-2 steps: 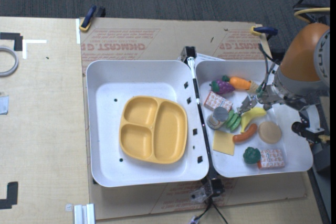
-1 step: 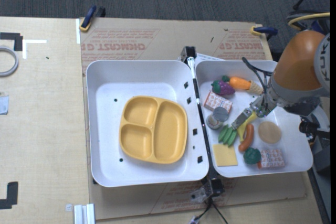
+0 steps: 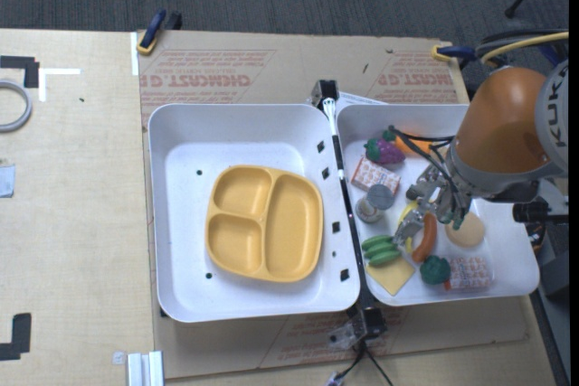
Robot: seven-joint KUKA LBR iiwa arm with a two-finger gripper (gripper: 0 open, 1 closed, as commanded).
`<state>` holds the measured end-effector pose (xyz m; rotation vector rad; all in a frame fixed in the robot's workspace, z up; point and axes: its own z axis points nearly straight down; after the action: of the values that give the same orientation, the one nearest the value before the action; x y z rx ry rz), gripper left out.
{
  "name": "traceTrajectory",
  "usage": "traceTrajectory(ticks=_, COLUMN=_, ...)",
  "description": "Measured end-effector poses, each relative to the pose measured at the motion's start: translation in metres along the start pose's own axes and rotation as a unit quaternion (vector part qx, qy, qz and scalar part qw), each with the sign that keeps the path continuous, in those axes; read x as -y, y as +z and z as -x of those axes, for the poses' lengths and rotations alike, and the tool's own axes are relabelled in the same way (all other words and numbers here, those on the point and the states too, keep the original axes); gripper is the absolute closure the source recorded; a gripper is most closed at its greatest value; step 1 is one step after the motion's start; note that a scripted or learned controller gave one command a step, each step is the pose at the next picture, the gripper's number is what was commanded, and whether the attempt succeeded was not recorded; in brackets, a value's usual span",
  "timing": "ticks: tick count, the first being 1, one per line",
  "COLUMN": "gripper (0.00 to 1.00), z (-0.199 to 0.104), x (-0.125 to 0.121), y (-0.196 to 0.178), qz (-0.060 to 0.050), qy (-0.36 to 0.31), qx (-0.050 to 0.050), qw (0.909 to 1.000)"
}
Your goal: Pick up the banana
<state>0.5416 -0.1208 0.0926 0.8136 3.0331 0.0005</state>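
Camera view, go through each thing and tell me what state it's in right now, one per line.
Yellow tray: lying flat in the left bin, its three compartments bare.
Banana: lying in the right bin, partly hidden under the tool.
Hot dog: lying beside the banana.
Can: on its side.
Green beans: lying loose on the bin floor.
Tool: low over the banana; grip unclear.

2 white bins: left bin point(image 3: 172, 194), right bin point(image 3: 507, 280). Left: 1 yellow divided plate point(image 3: 265, 222). Right, approx 10 toy foods: 1 grapes point(image 3: 386, 150), 1 can point(image 3: 380, 195), 1 carton point(image 3: 368, 173), 1 cheese wedge point(image 3: 392, 276), 1 broccoli point(image 3: 435, 269), 1 sausage point(image 3: 426, 239), 1 banana point(image 3: 406, 221), 1 green pods point(image 3: 381, 249); others unclear.
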Motion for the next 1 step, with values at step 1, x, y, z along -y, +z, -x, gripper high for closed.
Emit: traceTrajectory(ticks=1, gripper=0.0, z=-0.003, x=-0.0214, y=-0.0003, qz=0.0, qy=-0.123, qx=0.001, qw=0.9924)
